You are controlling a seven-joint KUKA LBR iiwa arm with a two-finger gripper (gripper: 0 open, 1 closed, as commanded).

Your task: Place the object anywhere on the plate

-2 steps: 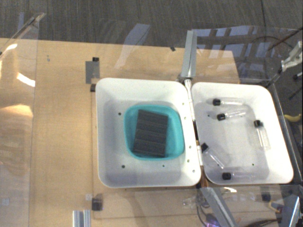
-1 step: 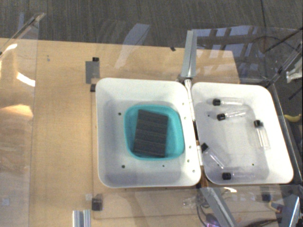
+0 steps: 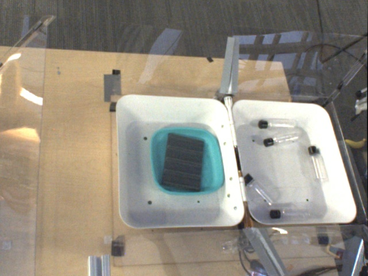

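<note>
Looking across the left bin and right bin, you find the teal plate already bearing the dark ridged block. The loose clear vials could roll or slip. You cannot tell the gripper's state.

We are seeing the wooden tabletop carrying the left bin and the right bin, lying side by side, touching.

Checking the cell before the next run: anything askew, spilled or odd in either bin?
Nothing spilled or damaged. The clear black-capped tubes lie scattered at mixed angles in the right bin, one close to the divider. In the left bin the teal plate already carries a dark ribbed block, slightly rotated.
</note>
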